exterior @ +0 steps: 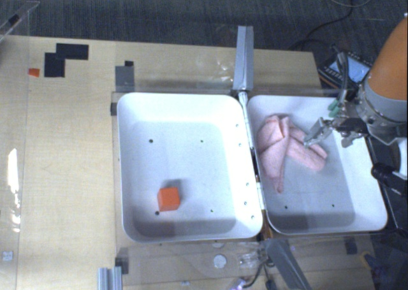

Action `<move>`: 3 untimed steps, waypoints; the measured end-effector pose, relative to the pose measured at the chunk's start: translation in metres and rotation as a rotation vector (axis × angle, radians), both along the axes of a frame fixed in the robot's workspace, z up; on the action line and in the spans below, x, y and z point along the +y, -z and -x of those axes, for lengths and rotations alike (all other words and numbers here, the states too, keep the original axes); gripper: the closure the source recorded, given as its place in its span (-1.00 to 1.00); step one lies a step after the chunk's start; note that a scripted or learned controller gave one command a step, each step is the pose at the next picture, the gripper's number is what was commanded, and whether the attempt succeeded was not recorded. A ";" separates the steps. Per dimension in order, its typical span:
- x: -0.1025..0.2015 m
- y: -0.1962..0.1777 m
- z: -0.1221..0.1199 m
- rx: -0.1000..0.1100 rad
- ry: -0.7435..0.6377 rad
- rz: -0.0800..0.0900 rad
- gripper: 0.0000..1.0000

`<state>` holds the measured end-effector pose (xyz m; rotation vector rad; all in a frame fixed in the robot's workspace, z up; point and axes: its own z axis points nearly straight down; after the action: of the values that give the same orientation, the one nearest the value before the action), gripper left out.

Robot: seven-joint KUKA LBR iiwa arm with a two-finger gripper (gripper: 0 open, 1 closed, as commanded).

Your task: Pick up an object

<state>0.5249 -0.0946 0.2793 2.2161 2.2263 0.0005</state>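
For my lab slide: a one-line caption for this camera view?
Gripper reaching over a pink cloth in the right bin; orange block in the left bin.

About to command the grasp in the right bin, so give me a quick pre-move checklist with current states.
1. Target present: pink cloth lies in the right bin: ok.
2. Gripper over the cloth's right part: ok.
3. Cloth between the fingers: cannot tell.
4. Contact with the cloth: cannot tell.
5. Orange block sits in the left bin, away from the arm: ok.
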 end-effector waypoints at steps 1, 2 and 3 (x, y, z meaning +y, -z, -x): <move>-0.040 0.079 -0.042 0.000 -0.020 0.000 -1.00; -0.060 0.177 -0.065 0.001 -0.074 -0.001 -1.00; -0.078 0.191 -0.071 -0.010 -0.156 0.001 -1.00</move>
<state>0.5961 -0.1724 0.0884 2.0305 2.3864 0.0102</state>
